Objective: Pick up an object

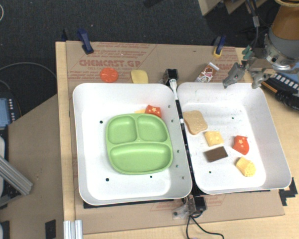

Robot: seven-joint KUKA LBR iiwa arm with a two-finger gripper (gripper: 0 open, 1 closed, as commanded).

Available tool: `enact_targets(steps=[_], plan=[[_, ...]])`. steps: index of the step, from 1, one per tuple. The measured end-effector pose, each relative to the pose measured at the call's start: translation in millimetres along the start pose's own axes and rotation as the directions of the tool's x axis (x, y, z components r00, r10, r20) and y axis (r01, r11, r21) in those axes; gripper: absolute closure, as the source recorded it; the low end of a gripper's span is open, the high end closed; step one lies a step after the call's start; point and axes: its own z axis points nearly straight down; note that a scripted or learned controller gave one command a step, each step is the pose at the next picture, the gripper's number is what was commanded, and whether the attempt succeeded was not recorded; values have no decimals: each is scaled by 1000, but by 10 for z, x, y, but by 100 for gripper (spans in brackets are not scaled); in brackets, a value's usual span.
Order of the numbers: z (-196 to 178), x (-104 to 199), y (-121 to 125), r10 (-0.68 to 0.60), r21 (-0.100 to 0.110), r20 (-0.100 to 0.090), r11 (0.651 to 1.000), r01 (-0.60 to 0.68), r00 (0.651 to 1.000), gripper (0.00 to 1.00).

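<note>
Pincer: we see the gripper [244,77] above the far rim of the right bin [274,133], its two fingers spread apart, released, with nothing between them.
Arm: the grey arm [286,39] with its orange band rises up and to the right of the pincer.
Bread slice: the tan bread slice [195,122] lies on the right bin's floor, below and left of the pincer, apart from it.
Yellow block: a small yellow block [214,138] sits just below the bread, further down from the pincer.
Brown piece: a dark brown piece [216,154] lies just under the yellow block, well below the pincer.
Red strawberry: we find a red strawberry [240,144] almost straight below the pincer, well apart from it.
Corn: a yellow corn piece [245,167] lies below the strawberry, the farthest of the right bin's things from the pincer.
Green tray: the green divided tray [138,143] fills the middle of the left bin [87,133], far left and below the pincer.
Second red piece: a red piece [153,110] rests at the tray's far edge, left of the pincer.
Outside the bins: an orange disc [109,75], a pale yellow piece [139,76] and a small packet [206,73] lie on the board, all left of the pincer, the packet nearest.
</note>
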Motion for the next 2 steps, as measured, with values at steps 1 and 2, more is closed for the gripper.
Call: enact_targets(steps=[1, 2], plan=[[767, -402, -836, 7, 12, -2, 1000, -7, 1000, 0], [1787, -711, -1003, 3, 7, -2, 1000, -3, 1000, 0]])
